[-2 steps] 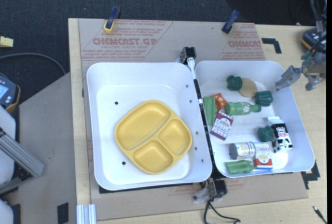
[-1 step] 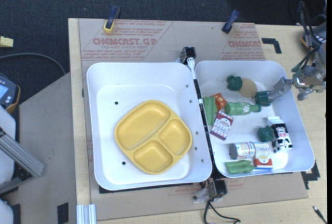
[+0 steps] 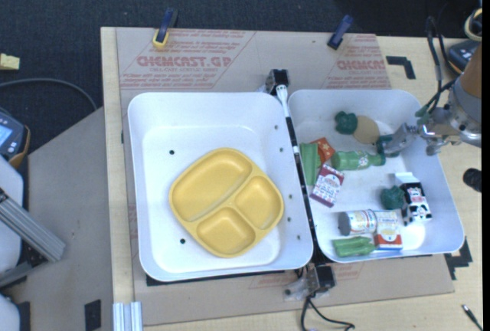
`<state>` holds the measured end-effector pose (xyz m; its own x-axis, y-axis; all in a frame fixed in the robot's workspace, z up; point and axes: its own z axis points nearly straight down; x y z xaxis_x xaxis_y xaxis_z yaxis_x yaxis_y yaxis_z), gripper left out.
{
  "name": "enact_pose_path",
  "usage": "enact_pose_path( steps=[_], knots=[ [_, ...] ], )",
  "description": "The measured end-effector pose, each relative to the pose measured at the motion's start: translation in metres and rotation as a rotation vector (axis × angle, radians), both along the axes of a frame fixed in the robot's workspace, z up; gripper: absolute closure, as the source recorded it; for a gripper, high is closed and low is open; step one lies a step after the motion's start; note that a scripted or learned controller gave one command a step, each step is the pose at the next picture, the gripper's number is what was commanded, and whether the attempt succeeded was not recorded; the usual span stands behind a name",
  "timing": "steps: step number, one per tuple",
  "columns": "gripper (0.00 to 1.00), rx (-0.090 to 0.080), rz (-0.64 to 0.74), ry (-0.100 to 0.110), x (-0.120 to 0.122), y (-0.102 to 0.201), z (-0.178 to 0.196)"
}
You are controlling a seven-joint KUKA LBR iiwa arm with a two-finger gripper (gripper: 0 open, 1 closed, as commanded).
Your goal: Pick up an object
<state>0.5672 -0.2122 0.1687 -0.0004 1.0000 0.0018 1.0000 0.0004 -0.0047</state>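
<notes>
Camera view: the gripper is seen at the right of the frame, low over the right bin, presumably positioned for a grasp among the clutter. Whether its jaws are spread cannot be told. A green bottle lies just left of it, its long axis roughly horizontal in the frame, cap end toward the gripper.

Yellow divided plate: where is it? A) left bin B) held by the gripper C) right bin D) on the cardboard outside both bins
A: the yellow divided plate lies flat on the floor of the left bin, alone there, while the small items sit in the right bin.
</notes>
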Motion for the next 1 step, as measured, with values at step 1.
enact_pose_path(
  steps=[1],
  knots=[
    [0.0, 0.001, 0.0, 0.002, -0.0011, 0.0063, -0.0628]
  ],
)
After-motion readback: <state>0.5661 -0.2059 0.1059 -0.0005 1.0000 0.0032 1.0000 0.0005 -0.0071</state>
